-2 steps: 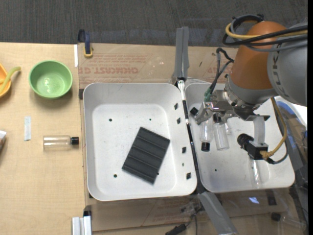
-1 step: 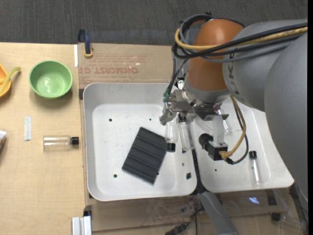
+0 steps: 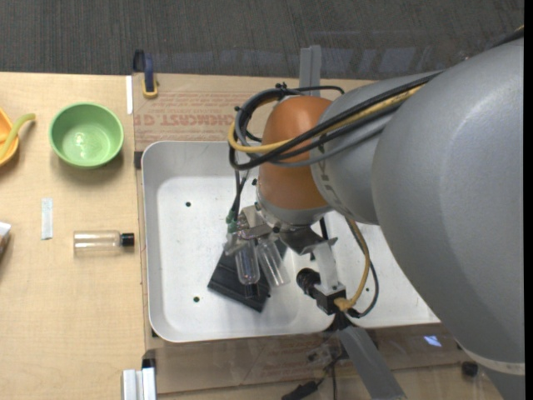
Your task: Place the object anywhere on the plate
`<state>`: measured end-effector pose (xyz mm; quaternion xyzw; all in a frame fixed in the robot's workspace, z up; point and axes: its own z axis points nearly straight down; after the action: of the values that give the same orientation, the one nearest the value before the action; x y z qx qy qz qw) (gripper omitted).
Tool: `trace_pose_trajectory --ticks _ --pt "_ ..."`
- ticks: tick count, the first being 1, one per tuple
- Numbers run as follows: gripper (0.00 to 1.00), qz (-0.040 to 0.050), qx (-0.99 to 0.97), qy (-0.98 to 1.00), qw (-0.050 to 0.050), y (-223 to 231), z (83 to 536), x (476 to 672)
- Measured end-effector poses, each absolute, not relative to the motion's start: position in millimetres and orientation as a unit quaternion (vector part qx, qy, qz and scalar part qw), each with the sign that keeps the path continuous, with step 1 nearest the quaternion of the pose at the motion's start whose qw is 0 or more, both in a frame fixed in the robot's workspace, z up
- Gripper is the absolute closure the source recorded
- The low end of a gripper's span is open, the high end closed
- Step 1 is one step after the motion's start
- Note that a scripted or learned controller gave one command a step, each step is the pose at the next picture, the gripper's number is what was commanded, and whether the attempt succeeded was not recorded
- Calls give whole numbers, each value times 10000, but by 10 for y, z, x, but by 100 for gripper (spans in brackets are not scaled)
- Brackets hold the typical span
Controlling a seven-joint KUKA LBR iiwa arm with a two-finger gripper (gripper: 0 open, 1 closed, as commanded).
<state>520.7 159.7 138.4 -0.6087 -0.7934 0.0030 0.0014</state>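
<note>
what sits left of the bin

on the wooden counter (image 3: 75, 323) a green bowl (image 3: 87, 136) stands near the top. below it lies a clear bottle (image 3: 102, 240) with a black cap, beside a small white strip (image 3: 47, 219). an orange thing (image 3: 7, 136) pokes in at the left edge.

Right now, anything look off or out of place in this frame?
Yes. The task names a plate, but I see none here; the gripper is down over a dark, flat angular object in the white bin. Off to the left, a clear bottle lies on its side on the bench, near a green bowl.
</note>
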Motion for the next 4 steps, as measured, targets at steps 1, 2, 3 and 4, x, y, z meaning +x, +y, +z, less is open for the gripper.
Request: trace_pose_trajectory --ticks 1,2,3,4 --pt "0 29 -6087 -7934 13 1594 1385 5209" --pt "0 14 -5168 -8561 1 1489 1906 5911" --pt "0 4 -4636 -8861 -12 1071 3123 6536" --pt "0 3 -3791 -9253 -16 522 3812 6597"
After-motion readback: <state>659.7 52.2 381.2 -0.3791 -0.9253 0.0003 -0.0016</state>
